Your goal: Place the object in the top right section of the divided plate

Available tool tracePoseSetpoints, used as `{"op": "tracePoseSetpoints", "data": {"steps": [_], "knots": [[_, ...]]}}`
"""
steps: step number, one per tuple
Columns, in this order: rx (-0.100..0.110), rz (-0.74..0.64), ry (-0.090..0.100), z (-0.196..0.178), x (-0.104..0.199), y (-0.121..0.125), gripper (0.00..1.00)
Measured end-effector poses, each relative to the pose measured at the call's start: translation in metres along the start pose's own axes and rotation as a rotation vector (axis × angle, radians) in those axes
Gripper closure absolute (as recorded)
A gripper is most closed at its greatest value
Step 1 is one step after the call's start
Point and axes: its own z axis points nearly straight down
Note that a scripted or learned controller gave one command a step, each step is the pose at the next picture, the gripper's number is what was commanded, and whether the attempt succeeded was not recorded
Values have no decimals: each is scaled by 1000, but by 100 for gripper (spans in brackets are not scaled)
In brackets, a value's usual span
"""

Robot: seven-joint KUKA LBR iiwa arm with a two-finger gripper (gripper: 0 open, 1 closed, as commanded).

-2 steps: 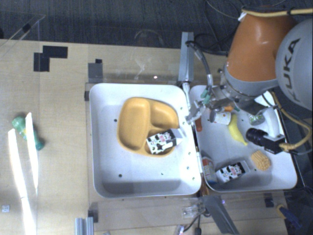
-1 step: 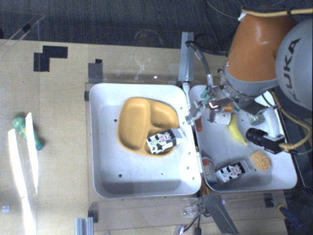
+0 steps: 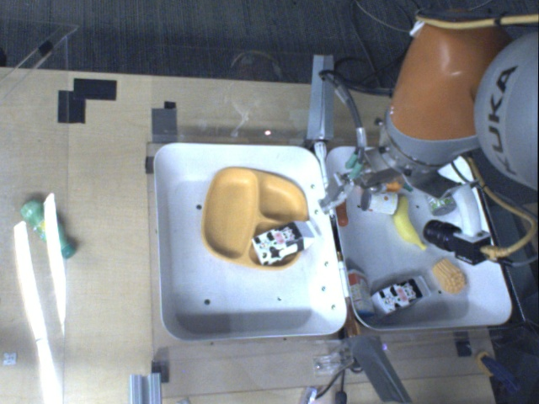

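Two white bins (image 3: 181, 310), one yellow divided plate (image 3: 240, 213)

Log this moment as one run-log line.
arm: over right bin | gripper: near the bins' divider | divided plate: left bin | black-and-white object: plate's lower right section | banana: right bin

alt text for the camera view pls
A yellow divided plate sits in the left bin, with a small black-and-white box in its lower right section. The arm's gripper hangs over the right bin, which holds a banana and a similar box.
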Motion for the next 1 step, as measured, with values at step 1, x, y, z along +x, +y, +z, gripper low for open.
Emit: {"op": "tracePoseSetpoints", "data": {"steps": [1], "knots": [[0, 0, 0, 0, 0, 0, 0]]}}
